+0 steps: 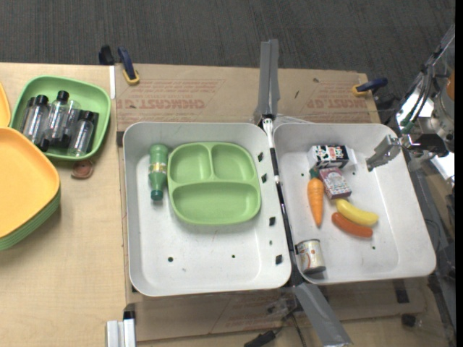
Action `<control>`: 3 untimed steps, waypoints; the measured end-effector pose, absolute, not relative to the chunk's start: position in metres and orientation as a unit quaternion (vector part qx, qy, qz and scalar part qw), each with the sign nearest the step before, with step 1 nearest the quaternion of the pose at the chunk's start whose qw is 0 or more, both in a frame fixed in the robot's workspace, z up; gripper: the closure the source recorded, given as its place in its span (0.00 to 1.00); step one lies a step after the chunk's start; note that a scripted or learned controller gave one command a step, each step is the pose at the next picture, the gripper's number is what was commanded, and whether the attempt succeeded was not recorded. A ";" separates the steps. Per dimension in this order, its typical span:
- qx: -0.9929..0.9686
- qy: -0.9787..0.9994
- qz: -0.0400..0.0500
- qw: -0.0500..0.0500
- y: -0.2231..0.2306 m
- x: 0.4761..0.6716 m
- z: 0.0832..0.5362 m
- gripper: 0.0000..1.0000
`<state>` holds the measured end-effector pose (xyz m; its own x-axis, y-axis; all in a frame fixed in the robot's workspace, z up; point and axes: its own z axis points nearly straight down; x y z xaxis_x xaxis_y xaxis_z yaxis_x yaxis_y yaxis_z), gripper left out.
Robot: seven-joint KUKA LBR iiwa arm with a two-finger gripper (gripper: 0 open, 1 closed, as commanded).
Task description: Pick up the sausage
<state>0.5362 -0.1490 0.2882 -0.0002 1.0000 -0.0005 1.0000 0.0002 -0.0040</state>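
Note:
The sausage (352, 225), a short orange-red piece, lies flat in the right bin (405, 255), toward its middle right. A yellow banana (357, 212) rests against its upper side. My gripper (377, 157) hangs over the bin's upper right part, above and to the right of the sausage and well apart from it. Nothing shows in the gripper.
Also in the right bin are a carrot (316, 199), a pink box (335, 183), a black-and-white carton (330, 155) and a metal can (311, 255). The left bin (210, 259) holds a green divided plate (213, 181) and a green bottle (158, 170). Orange plates (25, 186) sit far left.

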 end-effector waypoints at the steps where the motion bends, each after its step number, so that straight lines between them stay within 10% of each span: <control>1: -0.725 -0.689 0.001 0.001 -0.191 0.527 0.122 0.00; 2: -0.700 -0.714 0.001 0.001 -0.142 0.510 0.091 0.00; 3: -0.708 -0.706 0.001 0.001 -0.191 0.477 0.091 0.00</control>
<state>0.4769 -0.1905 0.0910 0.0034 1.0000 0.0008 1.0000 -0.0034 -0.0023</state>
